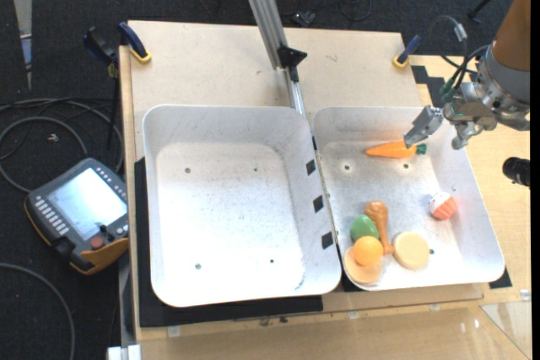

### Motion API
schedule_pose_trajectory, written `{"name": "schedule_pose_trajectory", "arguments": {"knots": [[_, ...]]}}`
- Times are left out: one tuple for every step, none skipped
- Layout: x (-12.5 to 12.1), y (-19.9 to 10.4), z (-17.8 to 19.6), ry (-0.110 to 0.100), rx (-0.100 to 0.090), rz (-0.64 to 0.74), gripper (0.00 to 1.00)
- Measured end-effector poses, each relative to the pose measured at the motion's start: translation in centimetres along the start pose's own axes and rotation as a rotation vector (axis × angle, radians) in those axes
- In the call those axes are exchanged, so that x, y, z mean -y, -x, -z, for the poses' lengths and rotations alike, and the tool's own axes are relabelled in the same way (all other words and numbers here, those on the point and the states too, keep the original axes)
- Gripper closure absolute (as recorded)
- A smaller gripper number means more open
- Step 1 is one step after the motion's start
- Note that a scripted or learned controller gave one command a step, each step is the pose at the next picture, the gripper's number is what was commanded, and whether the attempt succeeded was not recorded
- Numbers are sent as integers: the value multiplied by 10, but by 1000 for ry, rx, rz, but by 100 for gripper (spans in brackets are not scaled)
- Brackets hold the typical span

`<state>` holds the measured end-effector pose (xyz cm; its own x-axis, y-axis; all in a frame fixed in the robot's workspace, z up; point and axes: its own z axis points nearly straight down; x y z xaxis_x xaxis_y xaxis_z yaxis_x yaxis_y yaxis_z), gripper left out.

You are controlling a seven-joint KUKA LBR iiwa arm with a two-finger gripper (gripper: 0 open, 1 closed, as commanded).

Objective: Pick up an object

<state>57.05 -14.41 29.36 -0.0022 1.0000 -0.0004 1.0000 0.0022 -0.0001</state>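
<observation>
An orange toy carrot (pixel 390 150) with a green end lies near the back of the right bin (pixel 472 219). My gripper (pixel 440 134) hangs over that bin's back right corner, open, with nothing between its fingers. Its left finger (pixel 420 130) ends just above and to the right of the carrot's green end. Nearer the front lie a small red and white piece (pixel 442 206), a green piece (pixel 364 227), a brown stick-like piece (pixel 377 217), an orange ball (pixel 367 250) and a pale yellow disc (pixel 411 249).
The left bin (pixel 169 181) stands beside the right one, their walls meeting in the middle. A slanted metal pole (pixel 263 0) comes down to the back of that junction. Clamps (pixel 135 44) grip the bench's back corners. A teach pendant (pixel 78 215) lies on the floor at the left.
</observation>
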Motion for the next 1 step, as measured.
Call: {"name": "schedule_pose_trajectory", "arguments": {"knots": [[0,0,0,0,0,-1,0]]}}
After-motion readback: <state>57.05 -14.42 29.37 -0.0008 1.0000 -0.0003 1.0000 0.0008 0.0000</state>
